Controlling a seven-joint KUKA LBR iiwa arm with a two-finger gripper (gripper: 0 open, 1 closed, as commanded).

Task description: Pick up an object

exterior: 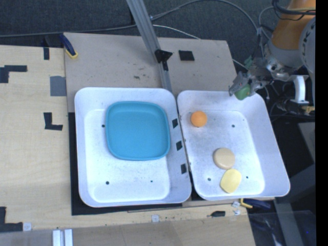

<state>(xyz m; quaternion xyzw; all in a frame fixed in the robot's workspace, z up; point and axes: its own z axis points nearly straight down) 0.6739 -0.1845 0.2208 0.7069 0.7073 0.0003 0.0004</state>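
**A:** From the camera view, how far along is the pick?

**B:** I'd judge it hardly begun. The gripper (241, 90) sits over the far right corner of the right bin (266, 137), at the rim, and nothing shows between its green-tipped end. Whether the pincer is apart or together I cannot tell; it is too small and seen from a poor angle.

**A:** And the things it could take?

**B:** All three lie loose on the floor of the right bin. An orange ball (199, 119) is near the far left side, closest to the gripper. A beige round piece (224, 158) lies toward the near end, and a yellow piece (231, 180) is just beside it, apparently touching or nearly so.

**A:** So what is left?

**B:** Everything, by my reading: move over one object, come down, close, lift.

**A:** Anything else around?

**B:** The left bin (92, 178) bears a blue plate (137, 130). A grey metal post (148, 32) slants across the board behind the bins, and cables trail near the arm.

**A:** Obstacles?

**B:** The ball stands free, well apart from the others, though it may roll. The beige and yellow pair crowd each other, and the yellow one is near the bin's near wall.
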